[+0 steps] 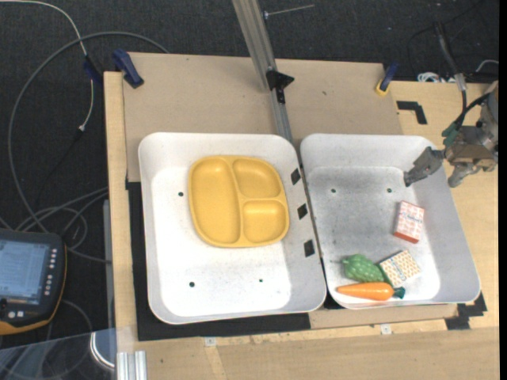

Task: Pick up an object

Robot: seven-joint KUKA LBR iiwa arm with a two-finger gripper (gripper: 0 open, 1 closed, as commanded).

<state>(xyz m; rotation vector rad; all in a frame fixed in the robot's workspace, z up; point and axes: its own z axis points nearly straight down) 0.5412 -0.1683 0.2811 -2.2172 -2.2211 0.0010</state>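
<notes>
Two shallow white bins are seen side by side on the pale wooden worktop point(333, 101). The two-finger gripper point(442, 170) is positioned over the upper right edge of the right white bin point(348, 153), with its jaws spread apart and nothing held between them. In that bin, a small red-and-white carton point(409, 222) lies just below the gripper, apart from it. Nearer the bin's lower edge, a bumpy green toy vegetable point(362, 268), a patterned yellowish box point(401, 268) and an orange toy carrot point(366, 291) are grouped closely together. In the left white bin point(162, 236), a yellow three-compartment plastic tray point(238, 200) is placed.
</notes>
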